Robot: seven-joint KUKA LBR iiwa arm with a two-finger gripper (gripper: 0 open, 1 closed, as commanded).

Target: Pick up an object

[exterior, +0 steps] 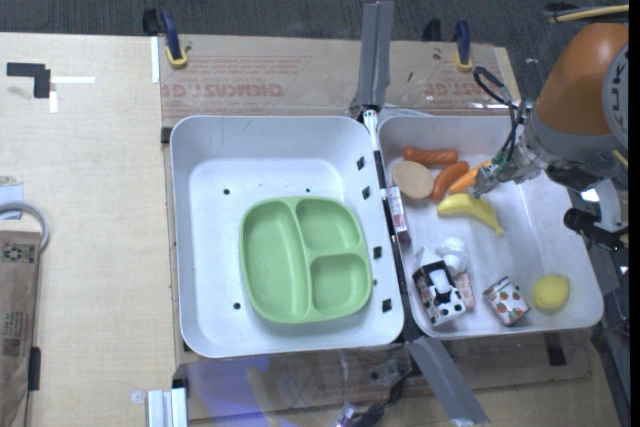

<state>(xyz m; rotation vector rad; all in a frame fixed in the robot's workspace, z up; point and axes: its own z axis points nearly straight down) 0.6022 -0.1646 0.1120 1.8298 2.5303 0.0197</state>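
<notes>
Pincer point(492, 177) low in right bin point(580, 245), far side, tip btwn carrot point(455, 179) & banana point(470, 208), prob lining up a grab there; open/closed state can't tell; green tray point(305, 258) sits in left bin point(200, 215).

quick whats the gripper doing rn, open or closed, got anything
gripper: cannot be told; it sits low in the right bin, right by the banana and carrot.
</notes>
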